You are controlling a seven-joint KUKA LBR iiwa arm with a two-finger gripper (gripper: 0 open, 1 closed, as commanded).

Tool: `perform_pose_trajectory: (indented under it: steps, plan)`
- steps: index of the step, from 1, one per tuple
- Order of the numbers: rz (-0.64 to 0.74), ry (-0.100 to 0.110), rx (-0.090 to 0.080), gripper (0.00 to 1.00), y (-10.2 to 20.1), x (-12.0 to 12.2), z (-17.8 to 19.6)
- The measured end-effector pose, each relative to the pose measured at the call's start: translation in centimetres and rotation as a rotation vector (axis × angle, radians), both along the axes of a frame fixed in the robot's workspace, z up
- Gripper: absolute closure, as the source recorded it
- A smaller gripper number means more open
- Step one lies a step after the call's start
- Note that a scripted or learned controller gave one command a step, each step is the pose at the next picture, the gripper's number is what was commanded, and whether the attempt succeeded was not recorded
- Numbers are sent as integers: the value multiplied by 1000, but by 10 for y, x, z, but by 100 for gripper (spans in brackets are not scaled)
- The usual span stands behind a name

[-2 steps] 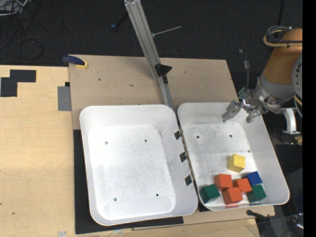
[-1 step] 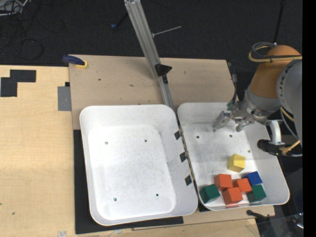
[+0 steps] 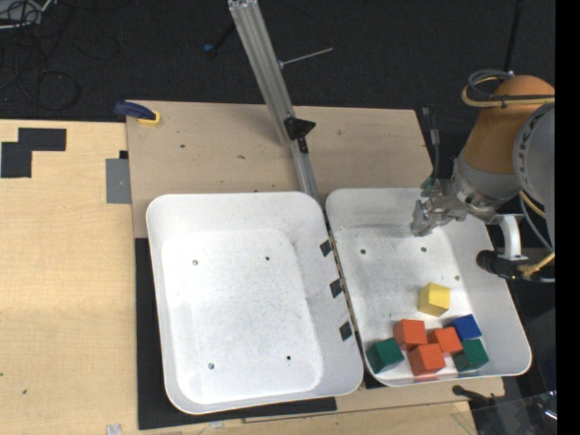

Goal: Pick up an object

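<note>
Several small blocks lie at the near end of the right bin [image 3: 390, 234]: a yellow block [image 3: 435, 298], a blue block [image 3: 466, 326], orange blocks [image 3: 410, 332] [image 3: 447, 339] [image 3: 426, 359] and two green blocks [image 3: 385, 354] [image 3: 471, 356]. My gripper [image 3: 424, 225] hangs over the far right part of that bin, well behind the yellow block and apart from all the blocks. Nothing shows between its fingers.
The left bin [image 3: 236, 297] stands beside the right one, with black clips [image 3: 333, 286] along the shared edge. A slanted metal rail [image 3: 272, 80] rises behind the bins. The arm's orange band [image 3: 498, 134] sits at the right edge.
</note>
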State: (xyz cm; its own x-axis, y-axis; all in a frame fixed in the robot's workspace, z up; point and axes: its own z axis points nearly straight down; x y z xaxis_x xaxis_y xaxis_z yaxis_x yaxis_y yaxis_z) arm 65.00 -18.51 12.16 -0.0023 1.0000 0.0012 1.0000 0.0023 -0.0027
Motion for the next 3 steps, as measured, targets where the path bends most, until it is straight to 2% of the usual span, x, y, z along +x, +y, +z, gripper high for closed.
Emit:
perform_pose_trajectory:
  steps: [1, 3]
  plan:
    - [-5, -7, -3, 100, -7, 1, 62]
    - [-1, -7, -3, 100, -4, 3, 160]
